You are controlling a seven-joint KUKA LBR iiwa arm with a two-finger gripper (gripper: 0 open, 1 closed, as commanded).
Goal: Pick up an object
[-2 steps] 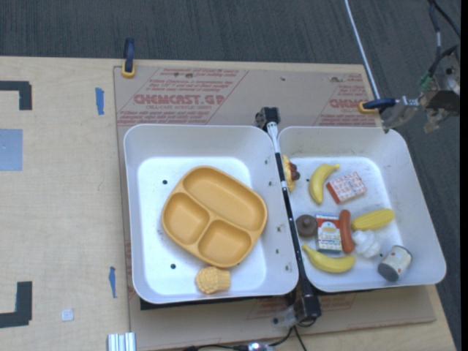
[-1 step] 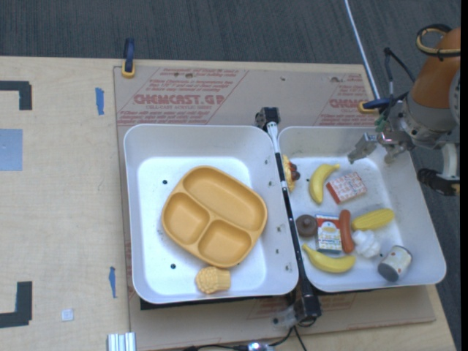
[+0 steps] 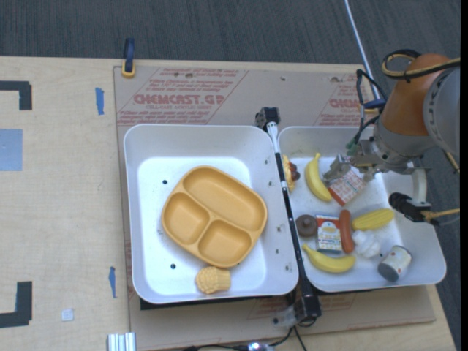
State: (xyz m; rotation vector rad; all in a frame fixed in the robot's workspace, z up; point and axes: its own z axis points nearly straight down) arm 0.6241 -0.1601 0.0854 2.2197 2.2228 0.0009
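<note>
The arm reaches in from the right, its orange band above the wrist, and its end effector (image 3: 342, 168) hangs low over the upper part of the right bin (image 3: 424, 269). Whether it is open or closed cannot be told from this angle. Just beneath it lies a small packet (image 3: 346, 189), white with a red patterned face, tilted on the bin floor; the end effector appears to touch its upper edge, though contact is not certain. A banana (image 3: 316, 180) curves upright just left of the packet. Below sit a corn cob (image 3: 373, 219), a hot dog card (image 3: 330, 234), a brown donut (image 3: 306, 226), a second banana (image 3: 328, 260) and a grey cup (image 3: 395, 262). The left bin (image 3: 146, 196) on the counter holds a yellow divided plate (image 3: 213, 216) and a pale yellow lump (image 3: 213, 279).
</note>
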